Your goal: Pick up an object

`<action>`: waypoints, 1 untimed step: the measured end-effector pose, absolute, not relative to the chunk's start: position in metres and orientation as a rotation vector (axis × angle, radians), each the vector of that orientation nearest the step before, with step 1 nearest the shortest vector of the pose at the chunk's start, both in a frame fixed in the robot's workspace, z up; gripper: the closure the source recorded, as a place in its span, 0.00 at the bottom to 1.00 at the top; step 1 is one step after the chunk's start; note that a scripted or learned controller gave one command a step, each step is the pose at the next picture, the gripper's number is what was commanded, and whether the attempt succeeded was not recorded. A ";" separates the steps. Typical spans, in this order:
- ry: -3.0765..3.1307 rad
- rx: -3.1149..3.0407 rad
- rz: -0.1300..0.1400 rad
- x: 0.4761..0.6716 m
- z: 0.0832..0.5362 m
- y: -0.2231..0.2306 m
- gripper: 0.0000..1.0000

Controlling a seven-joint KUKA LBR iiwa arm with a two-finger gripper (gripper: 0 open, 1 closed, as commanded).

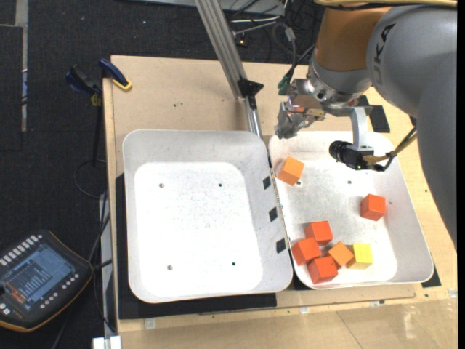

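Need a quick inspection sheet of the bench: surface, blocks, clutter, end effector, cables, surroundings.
Surface: wooden bench bearing left bin and right bin.
Job's things: right bin has a light orange block near its left wall, a red block alone, and a cluster of orange, red and yellow blocks.
Clutter: clamp at bench's far left corner.
End effector: above right bin's far edge; finger state unclear.
Cables: yellow cable on arm.
Surroundings: handheld controller at lower left.

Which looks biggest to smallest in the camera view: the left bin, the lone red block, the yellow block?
1. left bin
2. lone red block
3. yellow block
The two blocks look close in size, so their order is unsure.
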State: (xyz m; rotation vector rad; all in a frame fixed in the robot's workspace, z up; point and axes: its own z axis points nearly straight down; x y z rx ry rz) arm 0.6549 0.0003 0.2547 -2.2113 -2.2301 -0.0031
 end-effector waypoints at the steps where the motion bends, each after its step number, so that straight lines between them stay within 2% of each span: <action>1: -2.228 -2.212 0.000 0.646 0.254 0.048 1.00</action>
